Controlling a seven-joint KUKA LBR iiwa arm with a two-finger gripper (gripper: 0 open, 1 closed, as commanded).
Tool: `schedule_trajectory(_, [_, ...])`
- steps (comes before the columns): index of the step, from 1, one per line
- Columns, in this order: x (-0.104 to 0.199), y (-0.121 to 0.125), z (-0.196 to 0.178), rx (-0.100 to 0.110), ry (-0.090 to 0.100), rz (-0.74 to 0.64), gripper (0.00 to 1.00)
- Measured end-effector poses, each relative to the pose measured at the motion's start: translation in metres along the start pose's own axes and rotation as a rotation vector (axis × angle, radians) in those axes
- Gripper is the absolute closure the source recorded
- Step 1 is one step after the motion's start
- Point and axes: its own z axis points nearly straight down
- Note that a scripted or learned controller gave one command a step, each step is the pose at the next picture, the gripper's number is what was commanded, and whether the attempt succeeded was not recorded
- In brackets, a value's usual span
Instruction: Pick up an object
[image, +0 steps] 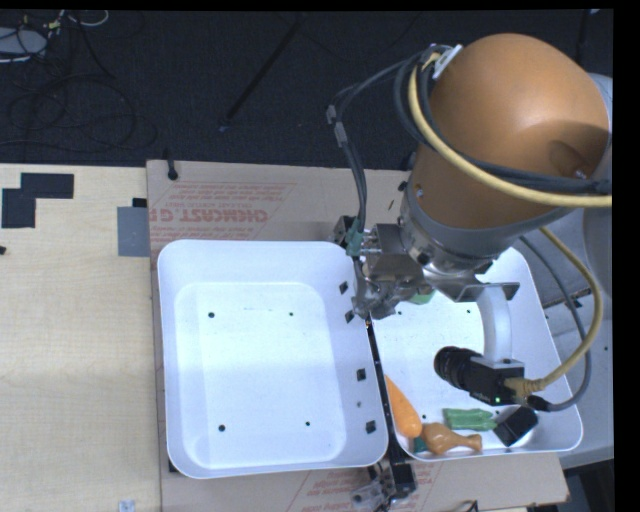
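- Camera view: you see the arm (500, 130) reaching in from the right and hanging over the far-left part of the right bin (560, 425).
- The gripper (385, 290) sits low by the divider between the bins; you cannot tell its state.
- At the right bin's near edge lie an orange carrot (402, 407), a tan piece (447, 438) and a green piece (470, 419), close together.
- The left bin (180, 265) stands just beside it.
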Motion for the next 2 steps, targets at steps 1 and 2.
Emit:
schedule_trajectory(1, [0.061, 0.001, 0.068, -0.005, 0.003, -0.008, 1.00])
schedule_trajectory(2, [0.124, 0.001, 0.081, -0.012, 0.005, -0.008, 1.00])
